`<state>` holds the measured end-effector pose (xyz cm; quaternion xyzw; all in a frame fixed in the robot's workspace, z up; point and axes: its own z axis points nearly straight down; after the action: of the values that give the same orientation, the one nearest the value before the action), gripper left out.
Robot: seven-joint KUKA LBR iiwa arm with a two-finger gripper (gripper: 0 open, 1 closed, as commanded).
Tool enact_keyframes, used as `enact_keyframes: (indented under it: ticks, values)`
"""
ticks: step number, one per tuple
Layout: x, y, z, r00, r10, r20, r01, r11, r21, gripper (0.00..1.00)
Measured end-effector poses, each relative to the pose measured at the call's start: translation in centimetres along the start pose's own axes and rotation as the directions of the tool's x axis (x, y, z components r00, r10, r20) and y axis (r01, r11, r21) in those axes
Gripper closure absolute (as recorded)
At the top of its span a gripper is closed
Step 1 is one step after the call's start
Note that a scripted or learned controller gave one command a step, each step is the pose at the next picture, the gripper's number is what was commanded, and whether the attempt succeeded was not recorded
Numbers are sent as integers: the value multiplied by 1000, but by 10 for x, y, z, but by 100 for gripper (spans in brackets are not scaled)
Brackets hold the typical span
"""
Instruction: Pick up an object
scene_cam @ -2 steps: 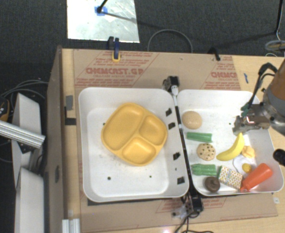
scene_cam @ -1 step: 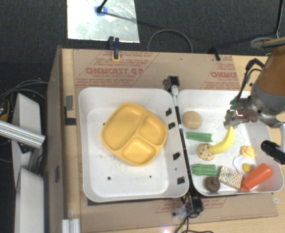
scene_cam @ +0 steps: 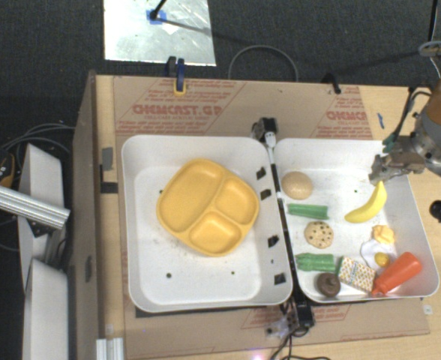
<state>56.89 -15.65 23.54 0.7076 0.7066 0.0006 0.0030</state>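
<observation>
Left bin [scene_cam: 142, 223]: shallow white tray holding a yellow plastic plate with three compartments [scene_cam: 208, 206], set at a slant near the middle.
Right bin [scene_cam: 423, 235]: shallow white tray, touching the left bin along a shared edge, full of toy food.
Far side of right bin: round tan bread roll [scene_cam: 297, 185] by the divider; curved yellow banana [scene_cam: 368, 205] toward the right wall.
Middle of right bin: flat green bean pod [scene_cam: 308, 211], round chocolate-chip cookie [scene_cam: 319, 235] just below it, small pale yellow pastry piece [scene_cam: 383, 234] to the right.
Near side of right bin: second green pod [scene_cam: 315, 262], small round brown chocolate piece [scene_cam: 328, 284], patterned square cracker [scene_cam: 356, 275], fried egg [scene_cam: 379, 259], orange carrot-like piece [scene_cam: 397, 273] in the corner.
Arm: grey with orange band, entering from the right.
Gripper [scene_cam: 386, 168]: over the right bin's far right part, just above the banana's upper tip; nothing visible between its fingers; how far they are spread, cannot tell.
Bench [scene_cam: 228, 100]: tan board under both bins.
</observation>
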Motion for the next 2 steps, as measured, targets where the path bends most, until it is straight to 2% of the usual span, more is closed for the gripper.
enact_keyframes:
  ticks: [1, 2]
  values:
    - [38, 18, 9, 1000, -9, -4, 9, 1000, 2, 100]
    - [27, 49, -17, 1000, -7, -2, 7, 1000, -2, 100]
